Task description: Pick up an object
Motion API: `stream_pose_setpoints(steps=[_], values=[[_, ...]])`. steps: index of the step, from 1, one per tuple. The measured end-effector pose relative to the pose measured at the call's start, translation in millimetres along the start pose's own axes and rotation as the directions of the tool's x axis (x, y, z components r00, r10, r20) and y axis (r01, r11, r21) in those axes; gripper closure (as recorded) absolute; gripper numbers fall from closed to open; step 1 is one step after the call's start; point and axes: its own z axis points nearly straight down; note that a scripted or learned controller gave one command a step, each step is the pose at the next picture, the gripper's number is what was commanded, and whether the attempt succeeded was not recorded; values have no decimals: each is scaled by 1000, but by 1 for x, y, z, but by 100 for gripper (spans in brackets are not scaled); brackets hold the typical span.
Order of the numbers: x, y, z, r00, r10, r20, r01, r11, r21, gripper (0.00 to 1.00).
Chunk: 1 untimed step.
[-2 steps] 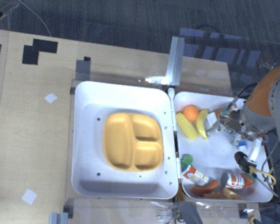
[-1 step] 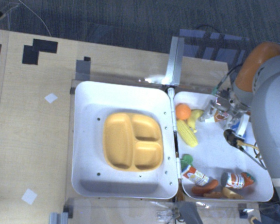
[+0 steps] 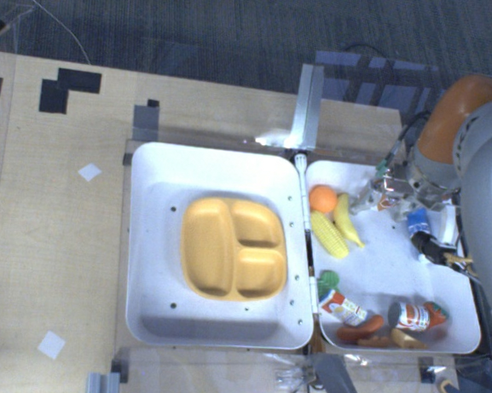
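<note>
The gripper hangs by the banana, and I cannot tell its state. It should go straight down and squeeze the middle.

We note 2 white bins side by side: the left bin holds a yellow divided tray; the right bin holds an orange, banana, corn cob and can. The gripper hangs over the right bin's far edge.
</note>
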Motion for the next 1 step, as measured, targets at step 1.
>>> stream_pose_setpoints(steps=[1], values=[[-10,-2,0,974,-228,-3,228,974,11,0]])
